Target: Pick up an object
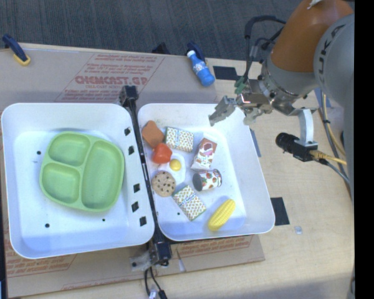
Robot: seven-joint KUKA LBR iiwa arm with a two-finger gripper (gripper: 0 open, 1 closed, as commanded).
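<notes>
Your yellow corn (221,214) lay near the front of the right bin (257,185). Your claw (224,111) hung above the bin's far edge; I couldn't tell how wide it was.

Glossy white plastic bins (249,167), matt green plastic tray (82,172), printed cardboard sheet (112,76)

- My arm (311,36) runs off the top and right edges, so my upper links are cut away.
- My gripper (227,111) is blurred and seen from above; I cannot tell whether its fingers are apart or closed.
- The print on the two patterned blocks (179,139) is too small to read.
- The small round item (207,179) near the middle of the right bin (262,198) is too small for me to identify.
- The cable (151,282) at the bottom runs off the lower edge.
</notes>
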